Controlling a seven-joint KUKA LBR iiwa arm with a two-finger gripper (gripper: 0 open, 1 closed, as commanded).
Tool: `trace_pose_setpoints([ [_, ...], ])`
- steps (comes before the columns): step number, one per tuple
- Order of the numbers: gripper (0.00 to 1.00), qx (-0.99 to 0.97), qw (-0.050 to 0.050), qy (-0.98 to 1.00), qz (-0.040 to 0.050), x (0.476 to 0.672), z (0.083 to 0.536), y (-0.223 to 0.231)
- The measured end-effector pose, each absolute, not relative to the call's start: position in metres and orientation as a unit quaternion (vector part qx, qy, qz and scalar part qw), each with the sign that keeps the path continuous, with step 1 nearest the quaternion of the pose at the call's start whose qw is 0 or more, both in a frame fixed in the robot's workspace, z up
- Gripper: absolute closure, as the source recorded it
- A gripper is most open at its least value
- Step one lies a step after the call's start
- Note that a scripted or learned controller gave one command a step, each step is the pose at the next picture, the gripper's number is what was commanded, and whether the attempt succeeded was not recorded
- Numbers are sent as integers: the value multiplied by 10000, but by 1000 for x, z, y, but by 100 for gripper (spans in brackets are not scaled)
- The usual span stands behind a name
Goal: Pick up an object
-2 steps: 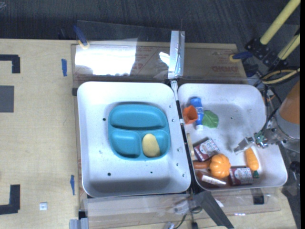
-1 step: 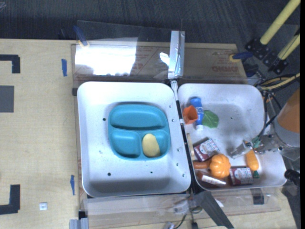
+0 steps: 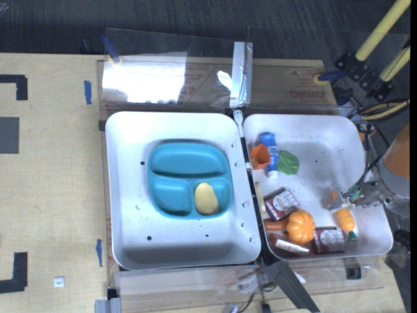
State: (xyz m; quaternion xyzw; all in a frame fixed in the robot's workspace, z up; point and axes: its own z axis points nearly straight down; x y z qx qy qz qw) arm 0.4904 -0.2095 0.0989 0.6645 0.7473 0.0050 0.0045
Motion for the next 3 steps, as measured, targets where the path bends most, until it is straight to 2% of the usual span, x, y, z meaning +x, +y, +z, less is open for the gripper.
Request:
trace_pose_setpoints([
  [1,100,6594,-1,7518,19,553,94,-122],
  [2,100,5754,33,8179,5,578,158,-188],
  [3,100,6486,25,7611,20,643,198,-132],
])
